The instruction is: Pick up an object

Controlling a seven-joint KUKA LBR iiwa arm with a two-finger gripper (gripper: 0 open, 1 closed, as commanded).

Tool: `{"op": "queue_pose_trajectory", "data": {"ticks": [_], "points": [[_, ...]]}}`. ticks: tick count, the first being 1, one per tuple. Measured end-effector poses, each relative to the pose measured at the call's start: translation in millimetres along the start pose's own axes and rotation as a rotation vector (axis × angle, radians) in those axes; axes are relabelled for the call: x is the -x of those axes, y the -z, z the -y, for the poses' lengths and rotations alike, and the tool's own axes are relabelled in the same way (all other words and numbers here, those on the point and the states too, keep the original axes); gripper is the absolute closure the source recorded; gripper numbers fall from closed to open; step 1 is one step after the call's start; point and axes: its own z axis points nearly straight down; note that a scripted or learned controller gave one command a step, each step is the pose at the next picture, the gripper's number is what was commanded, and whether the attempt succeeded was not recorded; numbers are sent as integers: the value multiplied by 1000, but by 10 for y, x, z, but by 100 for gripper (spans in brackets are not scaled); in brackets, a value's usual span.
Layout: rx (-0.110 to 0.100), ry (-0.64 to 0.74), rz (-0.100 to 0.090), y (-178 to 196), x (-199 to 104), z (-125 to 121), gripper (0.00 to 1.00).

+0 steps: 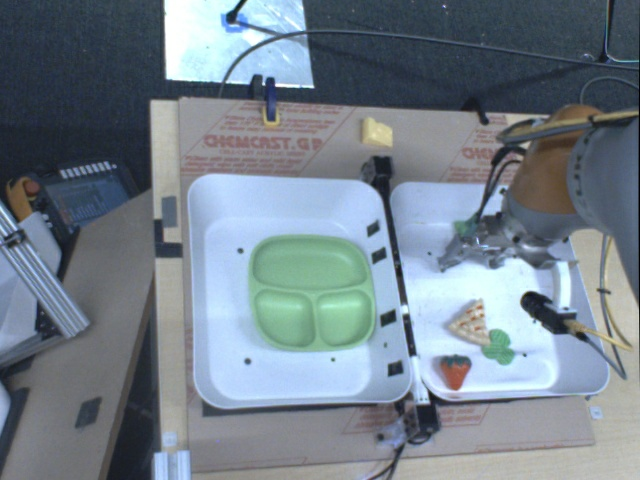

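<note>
The gripper [462, 251] hovered low in the right bin [420, 298], whether its fingers gripped anything I could not tell. At its five o'clock lay the pizza slice [469, 321]; reaching seemed underway, next needing descent over it

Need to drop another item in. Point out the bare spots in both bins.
Left bin: only the margins around the green tray. Right bin: its near-left floor, between claw and pizza slice. Crowded near strawberry and green piece.
</note>
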Motion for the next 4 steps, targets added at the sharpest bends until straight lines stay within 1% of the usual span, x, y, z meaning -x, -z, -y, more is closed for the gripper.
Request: {"op": "queue_pose_trajectory", "data": {"ticks": [1, 2, 3, 4], "points": [[5, -1, 1, 136, 5, -12, 100], [7, 2, 1, 601, -52, 24, 100], [10, 5, 2, 1175, -153, 9, 100], [11, 4, 2, 1814, -188, -46, 100]]}}
